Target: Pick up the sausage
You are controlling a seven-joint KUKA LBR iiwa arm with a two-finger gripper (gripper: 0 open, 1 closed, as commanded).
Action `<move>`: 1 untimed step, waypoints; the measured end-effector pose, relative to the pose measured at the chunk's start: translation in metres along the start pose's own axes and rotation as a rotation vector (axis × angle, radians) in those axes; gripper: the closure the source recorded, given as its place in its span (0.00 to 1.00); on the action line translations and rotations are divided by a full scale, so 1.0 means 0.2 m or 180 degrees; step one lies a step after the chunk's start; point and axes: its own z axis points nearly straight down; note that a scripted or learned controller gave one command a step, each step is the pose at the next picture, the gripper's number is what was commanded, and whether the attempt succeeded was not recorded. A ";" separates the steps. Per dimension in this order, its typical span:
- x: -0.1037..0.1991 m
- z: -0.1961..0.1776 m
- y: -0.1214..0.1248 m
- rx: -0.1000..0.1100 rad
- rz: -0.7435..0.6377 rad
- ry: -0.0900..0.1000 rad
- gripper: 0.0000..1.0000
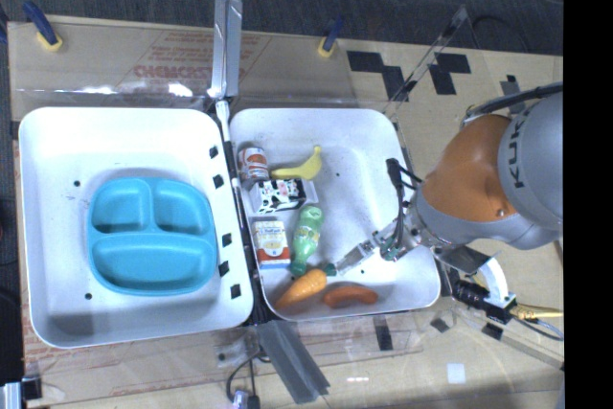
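Observation:
The sausage (351,296) is a reddish-brown link lying flat near the front edge of the right bin (374,134), just right of an orange carrot (300,288). My gripper (339,264) reaches in from the right and hangs low over the bin floor. Its tip sits just above and slightly left of the sausage, close to the carrot's top end. Nothing visibly sits in the gripper.
In the right bin's left half lie a red can (253,162), a banana (299,168), a cow-print carton (279,196), a juice box (271,240) and a green bottle (306,238). The left bin (48,206) holds a blue divided tray (151,236).

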 end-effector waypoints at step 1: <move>-0.02 -0.18 0.04 0.0001 0.0030 0.0001 0.00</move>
